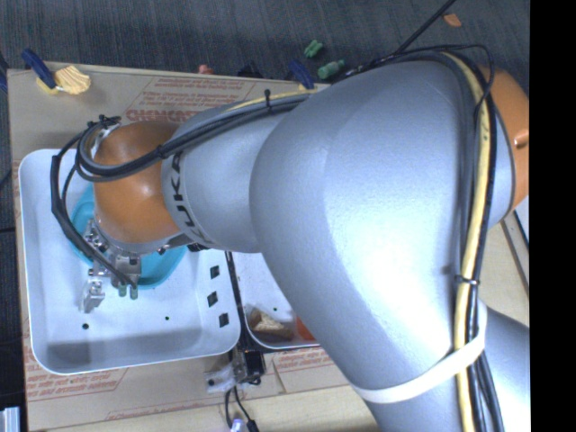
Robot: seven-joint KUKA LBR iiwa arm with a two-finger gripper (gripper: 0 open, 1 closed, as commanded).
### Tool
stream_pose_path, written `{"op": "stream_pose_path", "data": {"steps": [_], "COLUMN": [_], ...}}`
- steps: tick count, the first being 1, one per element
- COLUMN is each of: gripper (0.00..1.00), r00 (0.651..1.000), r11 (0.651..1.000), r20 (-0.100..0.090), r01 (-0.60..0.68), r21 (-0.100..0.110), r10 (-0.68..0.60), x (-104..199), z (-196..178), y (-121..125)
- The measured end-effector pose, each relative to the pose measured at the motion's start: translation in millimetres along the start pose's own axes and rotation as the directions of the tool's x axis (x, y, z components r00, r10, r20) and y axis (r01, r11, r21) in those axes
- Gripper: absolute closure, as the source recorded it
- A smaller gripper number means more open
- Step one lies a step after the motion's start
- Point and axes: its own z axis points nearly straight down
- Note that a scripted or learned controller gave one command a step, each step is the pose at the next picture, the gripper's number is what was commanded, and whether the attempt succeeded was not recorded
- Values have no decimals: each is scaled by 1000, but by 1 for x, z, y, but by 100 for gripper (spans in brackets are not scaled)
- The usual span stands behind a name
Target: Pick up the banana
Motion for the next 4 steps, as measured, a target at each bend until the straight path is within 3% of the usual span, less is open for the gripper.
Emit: {"op": "stream_pose_path", "data": {"steps": [2, 3, 4], "gripper": [0, 0, 0], "r00": [1000, 859, 686], "r11": [1000, 859, 686], "r20": [0, -10, -5], "r01": [0, -512, -728], "r21": [0, 8, 5], "r10": [0, 512, 728], "x": [0, 46, 40], "z": [0, -47, -202], "y": [0, -35, -69]}}
